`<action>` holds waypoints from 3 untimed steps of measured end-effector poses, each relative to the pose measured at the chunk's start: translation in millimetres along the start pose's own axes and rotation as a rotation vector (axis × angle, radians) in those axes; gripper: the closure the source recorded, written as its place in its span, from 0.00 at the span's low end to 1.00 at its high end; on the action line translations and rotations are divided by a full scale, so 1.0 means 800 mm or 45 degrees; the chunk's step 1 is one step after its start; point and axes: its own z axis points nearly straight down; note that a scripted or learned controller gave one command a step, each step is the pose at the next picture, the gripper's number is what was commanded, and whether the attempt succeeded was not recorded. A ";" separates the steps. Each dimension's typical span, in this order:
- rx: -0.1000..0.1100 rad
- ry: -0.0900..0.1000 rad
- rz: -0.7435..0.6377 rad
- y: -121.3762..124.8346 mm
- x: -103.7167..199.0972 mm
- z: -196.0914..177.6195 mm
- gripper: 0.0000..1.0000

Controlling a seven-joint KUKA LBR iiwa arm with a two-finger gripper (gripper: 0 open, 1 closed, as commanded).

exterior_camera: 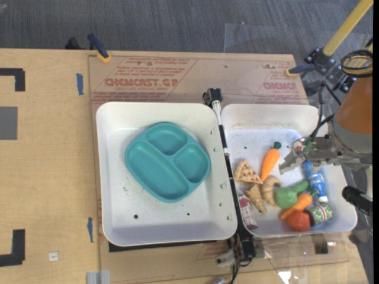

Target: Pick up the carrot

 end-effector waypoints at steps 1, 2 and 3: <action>-0.026 -0.001 0.400 0.037 0.052 0.114 0.00; -0.030 -0.002 0.401 0.038 0.053 0.103 1.00; -0.008 0.002 0.656 0.062 0.128 -0.001 1.00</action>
